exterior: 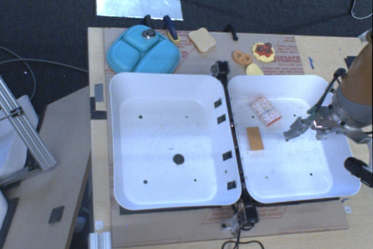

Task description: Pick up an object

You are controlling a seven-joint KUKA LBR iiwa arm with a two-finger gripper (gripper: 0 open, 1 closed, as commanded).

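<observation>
Camera view shows the arm [355,87] reaching in from the right over the right bin [326,186], its wrist bent so the end effector [293,132] points left and hangs above the bin floor near mid-height. I cannot tell whether the end effector's fingers are apart or together. Nothing shows between them. An orange-brown block [254,138] lies near the bin's left wall, long axis running front to back. A red-patterned packet [264,110] lies just behind it, tilted diagonally toward the back-left corner.
</observation>
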